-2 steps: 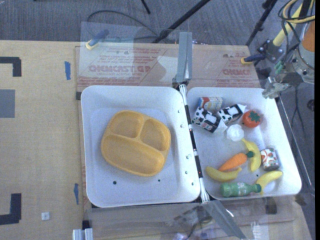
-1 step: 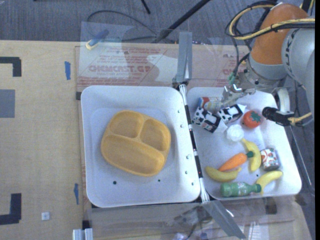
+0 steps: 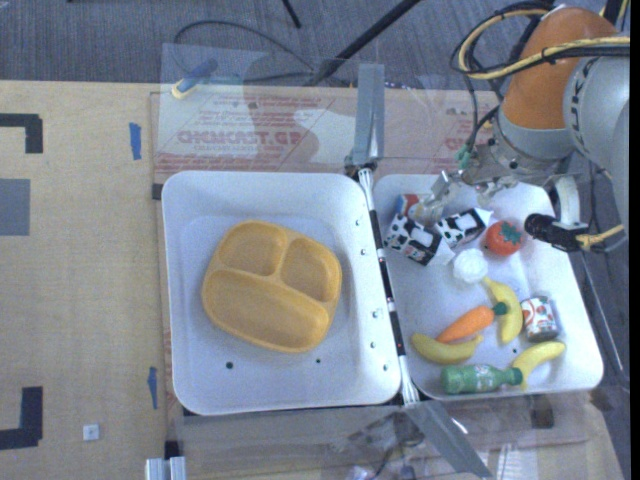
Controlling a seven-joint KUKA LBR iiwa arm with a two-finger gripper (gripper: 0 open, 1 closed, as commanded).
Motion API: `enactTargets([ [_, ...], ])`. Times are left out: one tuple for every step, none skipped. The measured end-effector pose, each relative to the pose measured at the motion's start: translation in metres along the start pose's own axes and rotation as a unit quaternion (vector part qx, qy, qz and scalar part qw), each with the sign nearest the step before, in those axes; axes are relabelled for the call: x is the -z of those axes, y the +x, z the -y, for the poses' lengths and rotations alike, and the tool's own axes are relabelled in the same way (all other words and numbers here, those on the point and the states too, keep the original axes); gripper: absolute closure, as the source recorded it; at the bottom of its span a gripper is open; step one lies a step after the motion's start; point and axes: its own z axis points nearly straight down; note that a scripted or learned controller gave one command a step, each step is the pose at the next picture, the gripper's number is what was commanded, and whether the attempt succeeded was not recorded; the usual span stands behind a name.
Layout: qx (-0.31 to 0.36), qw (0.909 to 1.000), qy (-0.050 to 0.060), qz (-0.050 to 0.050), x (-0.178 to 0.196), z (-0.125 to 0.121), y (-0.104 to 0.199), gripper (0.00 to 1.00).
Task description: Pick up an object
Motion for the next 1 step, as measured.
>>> enactTargets([
  [-0.004, 0.9999, -0.013, 0.004, -0.0327, 0.0305, -0.0219, 0.00],
])
